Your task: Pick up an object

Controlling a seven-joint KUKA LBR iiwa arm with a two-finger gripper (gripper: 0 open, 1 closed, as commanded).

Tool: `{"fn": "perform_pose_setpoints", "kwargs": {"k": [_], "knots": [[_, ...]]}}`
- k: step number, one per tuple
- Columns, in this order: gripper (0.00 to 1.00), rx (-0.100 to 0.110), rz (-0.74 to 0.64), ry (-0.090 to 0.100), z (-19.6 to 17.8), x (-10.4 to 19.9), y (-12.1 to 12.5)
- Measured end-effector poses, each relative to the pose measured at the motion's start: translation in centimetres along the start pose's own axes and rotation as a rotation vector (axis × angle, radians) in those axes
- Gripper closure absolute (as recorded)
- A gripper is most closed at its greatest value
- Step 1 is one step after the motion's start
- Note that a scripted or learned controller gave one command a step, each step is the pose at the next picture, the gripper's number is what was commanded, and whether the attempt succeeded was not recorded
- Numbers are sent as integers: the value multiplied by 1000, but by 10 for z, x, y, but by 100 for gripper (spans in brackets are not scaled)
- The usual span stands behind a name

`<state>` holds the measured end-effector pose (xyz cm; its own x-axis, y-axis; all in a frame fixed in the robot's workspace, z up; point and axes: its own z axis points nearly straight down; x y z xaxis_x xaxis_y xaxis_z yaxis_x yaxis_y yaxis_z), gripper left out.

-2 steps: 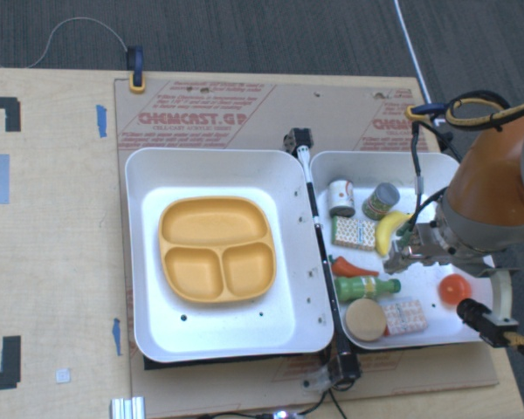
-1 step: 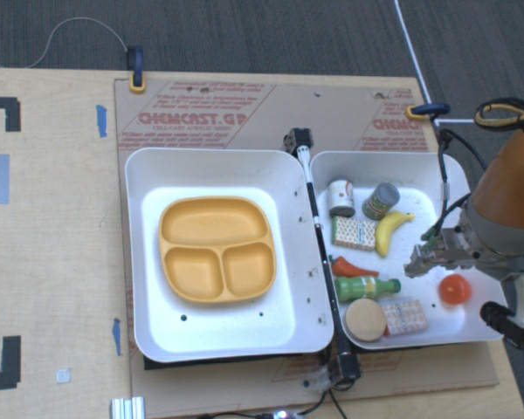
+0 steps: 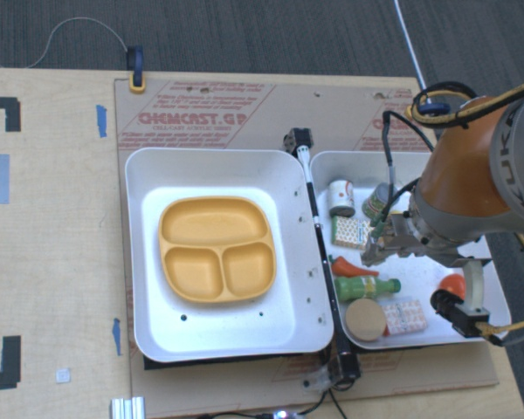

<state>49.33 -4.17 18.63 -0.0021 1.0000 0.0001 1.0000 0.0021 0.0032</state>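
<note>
Green bottle (image 3: 373,286), lying flat

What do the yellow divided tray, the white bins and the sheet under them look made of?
Divided tray: likely molded plastic, matte yellow-orange, one piece with rounded compartment walls and no grain.
Left bin and right bin: probably plastic too, smooth white with a soft sheen and rounded corners; coated metal can't be ruled out.
Sheet: corrugated cardboard by the look, tan with red printed lettering.
</note>
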Motion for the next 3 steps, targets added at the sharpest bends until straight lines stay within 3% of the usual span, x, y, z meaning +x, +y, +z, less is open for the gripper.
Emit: {"fn": "perform_pose_setpoints", "kwargs": {"k": [1, 2, 3], "knots": [[0, 0, 0, -1, 0, -1, 0], [0, 5, 3, 0, 42, -51, -3], [0, 2, 3, 0, 91, -50, 5]]}}
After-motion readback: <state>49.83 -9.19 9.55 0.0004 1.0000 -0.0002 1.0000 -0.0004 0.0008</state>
